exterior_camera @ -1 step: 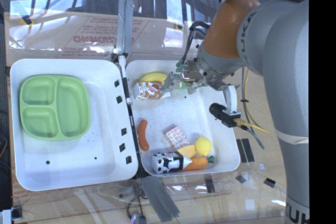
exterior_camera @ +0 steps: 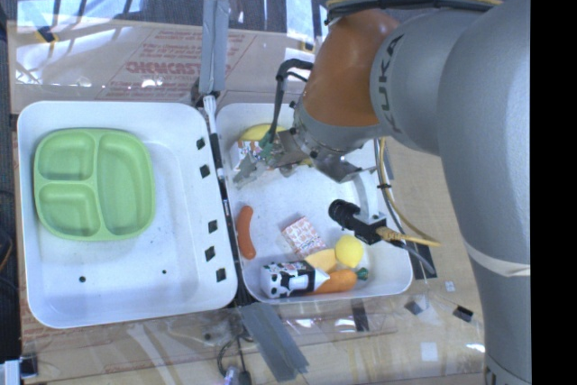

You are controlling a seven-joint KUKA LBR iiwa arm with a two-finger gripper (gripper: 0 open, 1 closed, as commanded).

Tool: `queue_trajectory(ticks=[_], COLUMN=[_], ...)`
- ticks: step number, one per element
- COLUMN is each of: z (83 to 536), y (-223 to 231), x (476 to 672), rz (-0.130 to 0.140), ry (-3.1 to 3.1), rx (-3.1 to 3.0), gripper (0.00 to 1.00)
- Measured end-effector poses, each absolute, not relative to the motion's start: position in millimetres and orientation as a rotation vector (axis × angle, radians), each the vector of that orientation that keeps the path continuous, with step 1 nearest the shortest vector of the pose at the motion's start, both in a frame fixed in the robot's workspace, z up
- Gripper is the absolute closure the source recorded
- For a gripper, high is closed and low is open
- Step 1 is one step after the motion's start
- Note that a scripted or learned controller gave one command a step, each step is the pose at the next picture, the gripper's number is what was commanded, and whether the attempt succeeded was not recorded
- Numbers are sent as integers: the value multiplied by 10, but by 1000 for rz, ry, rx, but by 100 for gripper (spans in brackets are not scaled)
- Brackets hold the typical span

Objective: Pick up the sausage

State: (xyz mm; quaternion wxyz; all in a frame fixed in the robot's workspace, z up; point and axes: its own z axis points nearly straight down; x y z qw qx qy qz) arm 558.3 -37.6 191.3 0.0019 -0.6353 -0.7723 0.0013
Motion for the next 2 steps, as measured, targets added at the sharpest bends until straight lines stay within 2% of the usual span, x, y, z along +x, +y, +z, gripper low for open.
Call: queue_trajectory(ticks=[1, 2], z=[2467, 2222], y=[-631, 82], x=[5907, 5186], rz=[3, 7], ry=[-2199, -2238], rx=[-2245, -2200], gripper=[0, 0])
